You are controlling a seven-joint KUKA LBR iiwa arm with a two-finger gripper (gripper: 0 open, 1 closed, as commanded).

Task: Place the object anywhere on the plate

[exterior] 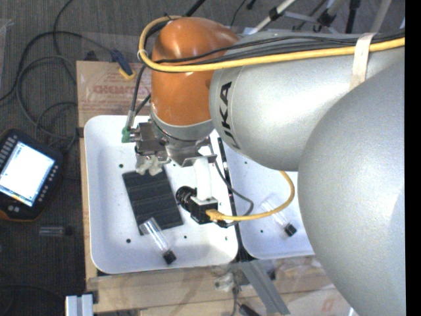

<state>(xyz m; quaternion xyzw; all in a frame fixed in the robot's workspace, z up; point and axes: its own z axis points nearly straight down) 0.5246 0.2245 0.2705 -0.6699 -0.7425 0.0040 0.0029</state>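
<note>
Dark ribbed rectangular plate (152, 199) lies in the left white bin (99, 196); a clear plastic tube with a black cap (158, 237) rests touching its near corner. Gripper (150, 166) hovers over the plate's far edge; finger state probably indeterminable here.

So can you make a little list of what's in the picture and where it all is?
plate: dark ribbed rectangle lying flat in the left bin
clear tube: black-capped tube lying across the plate's near corner
arm: grey and orange arm above the left bin
hand: hand at the plate's far end
right bin: small black-ended thing
</note>
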